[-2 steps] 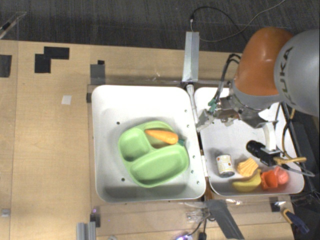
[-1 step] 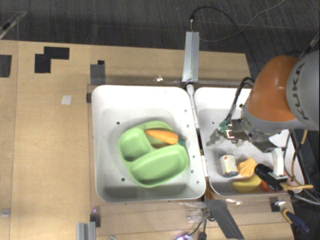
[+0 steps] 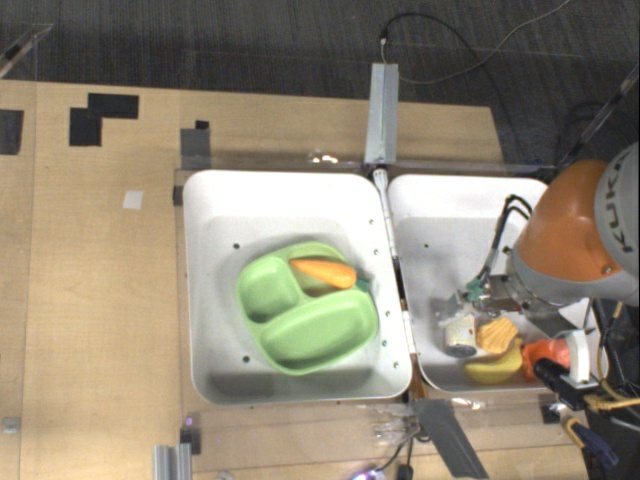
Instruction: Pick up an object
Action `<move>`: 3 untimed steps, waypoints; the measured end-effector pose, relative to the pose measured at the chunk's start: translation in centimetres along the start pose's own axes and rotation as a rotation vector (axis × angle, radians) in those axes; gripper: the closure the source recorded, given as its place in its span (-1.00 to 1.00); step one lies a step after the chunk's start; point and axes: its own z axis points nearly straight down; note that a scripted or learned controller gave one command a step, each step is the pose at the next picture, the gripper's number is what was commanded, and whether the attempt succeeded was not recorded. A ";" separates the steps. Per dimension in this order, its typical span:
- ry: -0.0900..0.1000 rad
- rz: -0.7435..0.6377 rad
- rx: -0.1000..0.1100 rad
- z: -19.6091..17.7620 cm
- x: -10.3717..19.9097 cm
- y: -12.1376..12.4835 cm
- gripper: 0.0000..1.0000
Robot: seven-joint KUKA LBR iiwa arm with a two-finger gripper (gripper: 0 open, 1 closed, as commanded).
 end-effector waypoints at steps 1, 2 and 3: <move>-0.001 0.024 -0.009 3.4 0.0 0.1 -1.00; -0.002 0.023 -0.019 2.2 0.1 0.4 1.00; 0.001 -0.021 -0.002 -6.2 7.5 8.7 1.00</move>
